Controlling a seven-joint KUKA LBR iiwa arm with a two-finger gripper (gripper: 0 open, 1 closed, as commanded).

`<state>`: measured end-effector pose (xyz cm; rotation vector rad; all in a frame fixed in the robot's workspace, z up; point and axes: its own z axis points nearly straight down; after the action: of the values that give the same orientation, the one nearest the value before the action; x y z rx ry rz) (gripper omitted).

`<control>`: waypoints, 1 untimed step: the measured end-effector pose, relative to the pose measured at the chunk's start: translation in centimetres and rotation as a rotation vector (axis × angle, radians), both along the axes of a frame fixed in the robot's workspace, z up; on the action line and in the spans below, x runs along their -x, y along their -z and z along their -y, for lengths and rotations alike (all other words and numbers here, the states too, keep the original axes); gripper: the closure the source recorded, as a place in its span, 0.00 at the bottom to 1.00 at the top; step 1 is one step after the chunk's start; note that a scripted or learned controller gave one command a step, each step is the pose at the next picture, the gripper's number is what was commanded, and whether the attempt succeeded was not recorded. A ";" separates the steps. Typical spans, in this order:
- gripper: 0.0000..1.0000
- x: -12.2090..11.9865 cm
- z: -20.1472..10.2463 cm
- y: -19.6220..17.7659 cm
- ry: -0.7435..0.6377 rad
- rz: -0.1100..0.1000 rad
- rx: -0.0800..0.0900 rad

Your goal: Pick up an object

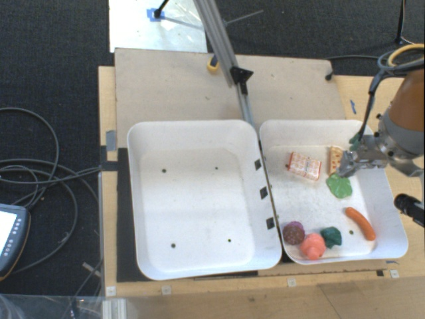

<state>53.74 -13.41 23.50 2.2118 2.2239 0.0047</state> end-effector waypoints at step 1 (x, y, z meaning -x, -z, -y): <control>1.00 -0.5 -5.6 -1.0 -0.006 -0.002 -0.004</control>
<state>54.27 -7.81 24.48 2.2075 2.2337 0.0066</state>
